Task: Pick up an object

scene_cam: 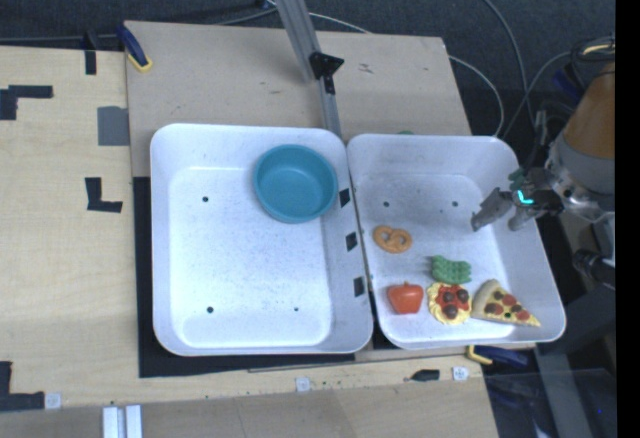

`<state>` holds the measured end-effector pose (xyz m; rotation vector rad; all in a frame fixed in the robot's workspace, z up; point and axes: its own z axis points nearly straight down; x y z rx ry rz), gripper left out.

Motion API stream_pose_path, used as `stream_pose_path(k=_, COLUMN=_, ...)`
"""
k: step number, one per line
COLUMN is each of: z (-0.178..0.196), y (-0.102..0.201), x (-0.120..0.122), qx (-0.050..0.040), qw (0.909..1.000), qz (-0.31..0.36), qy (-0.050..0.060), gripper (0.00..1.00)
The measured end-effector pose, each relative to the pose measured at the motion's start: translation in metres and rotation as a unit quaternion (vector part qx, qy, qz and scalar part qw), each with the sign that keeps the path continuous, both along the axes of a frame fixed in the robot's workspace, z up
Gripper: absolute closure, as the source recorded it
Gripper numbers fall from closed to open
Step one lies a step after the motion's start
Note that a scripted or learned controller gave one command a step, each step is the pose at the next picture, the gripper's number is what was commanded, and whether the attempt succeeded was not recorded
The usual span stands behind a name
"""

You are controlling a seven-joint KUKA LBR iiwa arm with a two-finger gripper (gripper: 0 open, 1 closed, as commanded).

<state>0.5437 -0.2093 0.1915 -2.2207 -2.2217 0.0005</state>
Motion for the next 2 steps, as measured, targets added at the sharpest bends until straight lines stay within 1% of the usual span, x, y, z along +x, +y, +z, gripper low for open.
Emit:
stream_pose_path(k=1, z=0.0, y=0.0, x=0.0, qx=0.0, qw=1.0, qz=0.0, qy=0.0, gripper=0.0)
stream_pose_path(k=2, z=-0.044, y=0.006, x=0.0, qx=0.0006, qw=1.0, qz=0.0, qy=0.002, gripper=0.0)
